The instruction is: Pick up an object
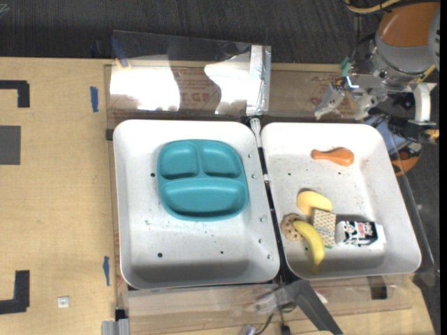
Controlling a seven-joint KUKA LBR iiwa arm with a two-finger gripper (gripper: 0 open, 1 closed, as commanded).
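Bananas (311, 237) and an orange drumstick (334, 157) lie unpicked in the right bin (398, 187); the gripper (343, 102) hovers above its far edge, apparently empty, its opening unclear, and must descend.

You are looking at a robotics lab or test cell, not a home. Two shallow white plastic bins (133, 187) sit side by side on a plain plywood bench (49, 187) marked with black squares and strips of blue tape (93, 98). A clear plastic sheet (188, 79) stands at the far edge. The grey industrial arm with an orange band (408, 19) trails yellow cables over dark carpet at far right.
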